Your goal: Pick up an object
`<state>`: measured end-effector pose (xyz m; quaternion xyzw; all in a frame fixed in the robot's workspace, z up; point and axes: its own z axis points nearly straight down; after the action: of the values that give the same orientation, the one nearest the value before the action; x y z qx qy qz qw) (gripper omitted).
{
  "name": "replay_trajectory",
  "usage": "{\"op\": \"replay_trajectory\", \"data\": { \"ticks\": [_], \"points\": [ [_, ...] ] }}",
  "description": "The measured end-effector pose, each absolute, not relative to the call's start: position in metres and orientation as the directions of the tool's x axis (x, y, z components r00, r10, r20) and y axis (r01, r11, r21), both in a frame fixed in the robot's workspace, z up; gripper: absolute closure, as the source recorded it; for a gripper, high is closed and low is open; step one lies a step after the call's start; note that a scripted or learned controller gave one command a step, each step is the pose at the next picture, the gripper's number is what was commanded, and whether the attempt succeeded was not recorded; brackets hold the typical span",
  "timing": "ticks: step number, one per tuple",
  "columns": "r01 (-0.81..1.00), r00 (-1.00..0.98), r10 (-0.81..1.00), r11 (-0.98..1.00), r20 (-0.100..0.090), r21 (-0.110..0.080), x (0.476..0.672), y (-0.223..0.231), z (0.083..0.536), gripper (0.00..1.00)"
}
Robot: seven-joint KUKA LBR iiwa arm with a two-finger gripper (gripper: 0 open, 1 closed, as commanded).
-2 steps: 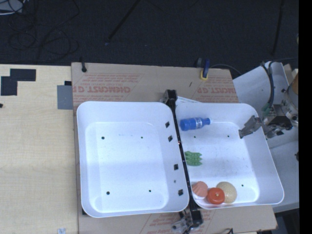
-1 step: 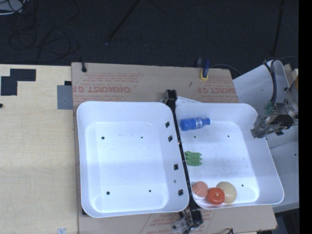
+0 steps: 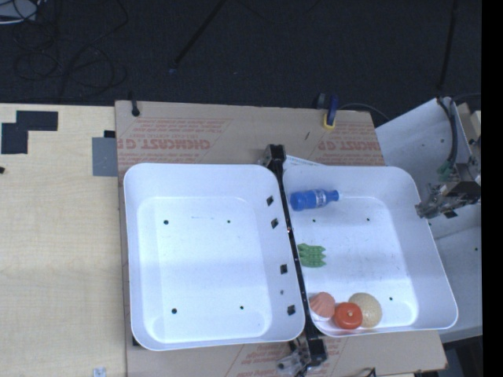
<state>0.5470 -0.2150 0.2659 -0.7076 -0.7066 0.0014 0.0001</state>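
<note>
The right bin [image 3: 428, 246] holds several small objects. A blue bottle [image 3: 313, 199] with a white cap end lies on its side near the bin's far left corner. A small green ridged object [image 3: 311, 255] rests against the left wall, midway down. In the near left corner three round things sit packed together: a pale pink one [image 3: 321, 305], a red one [image 3: 348, 316] and a beige one [image 3: 367, 308]. The red one touches both neighbours.
The left bin [image 3: 141, 210] sits beside the right one, with a black divider strip [image 3: 287, 234] between them. Both rest on a cardboard sheet [image 3: 196, 136]. A grey metal fixture with cables [image 3: 452, 191] stands just beyond the right bin's right rim.
</note>
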Motion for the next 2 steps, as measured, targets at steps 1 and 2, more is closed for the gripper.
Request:
{"op": "replay_trajectory", "data": {
  "ticks": [1,2],
  "points": [
    [1.0,-0.003,1.0,0.003,0.003,-0.006,0.535,-0.17,0.248,1.0],
    [1.0,-0.002,1.0,0.002,0.0,0.002,0.532,-0.162,0.289,1.0]
  ]
}}
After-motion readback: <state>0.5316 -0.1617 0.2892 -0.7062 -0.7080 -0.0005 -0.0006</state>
